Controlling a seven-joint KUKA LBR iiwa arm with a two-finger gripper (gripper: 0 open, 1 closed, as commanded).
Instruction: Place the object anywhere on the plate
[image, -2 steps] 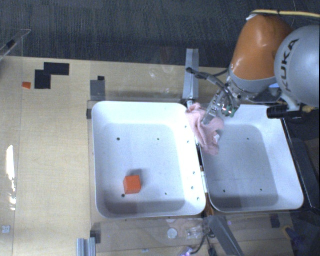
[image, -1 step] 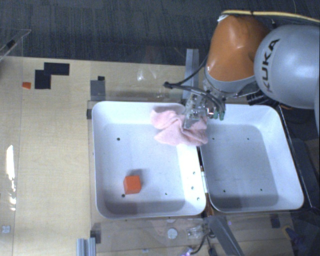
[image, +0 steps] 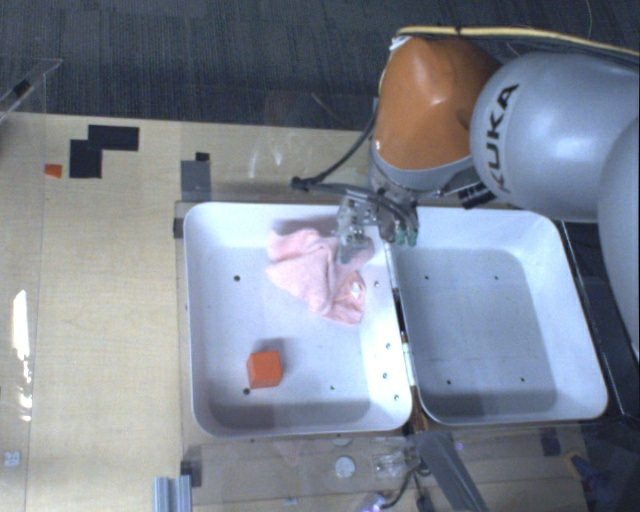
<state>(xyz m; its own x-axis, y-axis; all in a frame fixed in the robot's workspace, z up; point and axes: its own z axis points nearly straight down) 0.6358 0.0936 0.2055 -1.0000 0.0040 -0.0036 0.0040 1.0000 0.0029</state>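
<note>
A crumpled pink cloth (image: 310, 275) lies in the upper middle of the left white bin (image: 192, 330). A small orange cube (image: 265, 369) rests on the same bin's floor near the front left, well apart from the cloth. My gripper (image: 352, 243) hangs from the orange-banded wrist at the back right of the left bin. It sits right at the cloth's upper right edge and hides part of it. Whether it touches the cloth is unclear from this angle.
The right white bin (image: 500, 330) adjoins the left one along a shared rim (image: 400, 330). The big grey arm (image: 560, 120) covers the back right of the view. Black markers (image: 98, 148) lie on the wooden bench at the left.
</note>
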